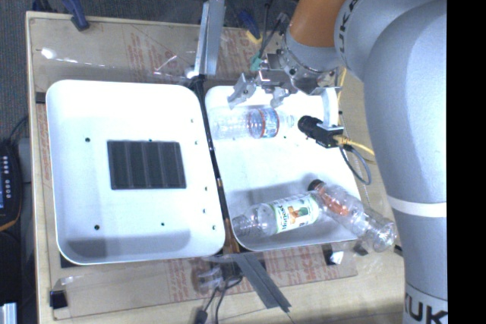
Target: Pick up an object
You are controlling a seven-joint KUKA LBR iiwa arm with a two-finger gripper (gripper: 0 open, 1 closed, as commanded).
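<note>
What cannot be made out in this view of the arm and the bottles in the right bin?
- Gripper: too small and blurred to tell whether it touches the clear bottle.
- Orange-tinted bottle: its far end is blurred against the right bin rim.
- Green-label bottle: label text too small.

Bench: pale board with faint red print, blue clamps on its far edge
Left bin: white, shallow, resting on the bench, a dark ribbed panel in its floor
Right bin: white, touching the left bin along their shared edge
Divider: grey upright piece at the far side, between the bins
</note>
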